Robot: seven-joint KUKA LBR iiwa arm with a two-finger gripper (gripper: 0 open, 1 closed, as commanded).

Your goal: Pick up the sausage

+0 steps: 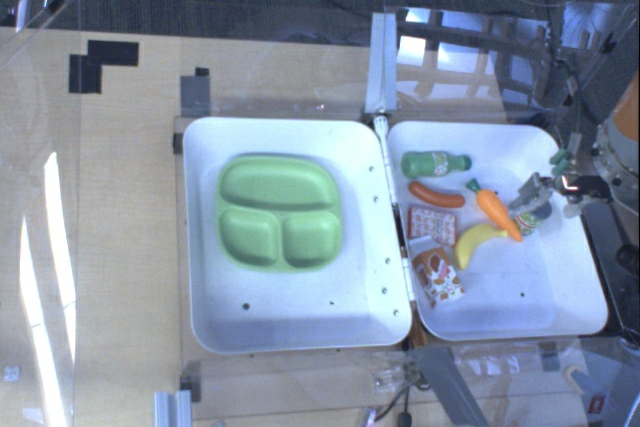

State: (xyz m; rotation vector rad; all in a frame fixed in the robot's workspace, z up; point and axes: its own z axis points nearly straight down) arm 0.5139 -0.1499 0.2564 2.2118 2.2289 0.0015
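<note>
Sausage (pixel 436 195): centre-right of frame, upper left of right bin (pixel 560 310) (lying flat) | neighbours: green bottle (pixel 435 163) above, carrot (pixel 496 214) right, banana (pixel 476 242) lower right | gripper (pixel 533 198): right of carrot, fingers spread, holding nothing | green tray (pixel 279 212): left bin (pixel 290 320).

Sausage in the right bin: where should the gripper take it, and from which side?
Probably from above at its middle, closing across the short width: the sausage lies flat, long axis left-right. The green bottle above and red packet below sit close, so the fingers have little room.
</note>
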